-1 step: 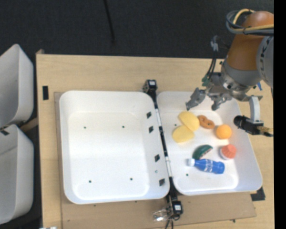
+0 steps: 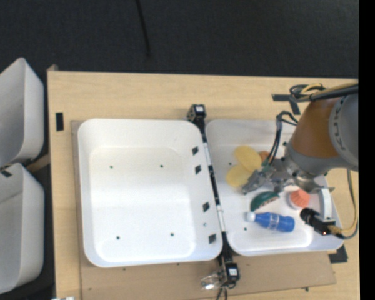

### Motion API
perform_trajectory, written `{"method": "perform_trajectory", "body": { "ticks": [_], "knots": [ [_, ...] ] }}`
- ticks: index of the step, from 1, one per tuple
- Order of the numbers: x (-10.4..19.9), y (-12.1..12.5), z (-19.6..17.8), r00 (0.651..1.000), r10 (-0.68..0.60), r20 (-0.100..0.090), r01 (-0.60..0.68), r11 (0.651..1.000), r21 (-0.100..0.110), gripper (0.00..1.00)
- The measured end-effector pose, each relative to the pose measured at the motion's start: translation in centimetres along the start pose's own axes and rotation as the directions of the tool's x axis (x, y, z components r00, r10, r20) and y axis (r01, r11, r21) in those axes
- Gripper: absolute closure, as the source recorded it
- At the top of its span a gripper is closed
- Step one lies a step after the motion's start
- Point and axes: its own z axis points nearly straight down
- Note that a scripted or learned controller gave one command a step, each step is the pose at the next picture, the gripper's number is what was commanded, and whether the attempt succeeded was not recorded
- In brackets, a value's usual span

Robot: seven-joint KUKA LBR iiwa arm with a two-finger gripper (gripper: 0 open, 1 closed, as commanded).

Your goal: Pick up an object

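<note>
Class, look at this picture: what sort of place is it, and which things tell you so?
Probably a robot lab's bin-picking bench: a grey and orange arm reaches over two white bins, the right one holding test items such as a blue bottle and yellow pieces.

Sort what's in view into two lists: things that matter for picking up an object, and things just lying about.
For the job:
gripper
yellow pieces
green item
blue bottle
orange item
right bin

Lying about:
left bin
wooden bench
white containers off the bench's left edge
</note>
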Motion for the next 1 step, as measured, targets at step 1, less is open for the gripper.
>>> {"method": "perform_trajectory", "body": {
  "ticks": [1],
  "knots": [
    [5.75, 5.74, -0.52, 1.000, -0.012, 0.000, 0.012, 1.000, -0.016, 0.00]
  ]
}}
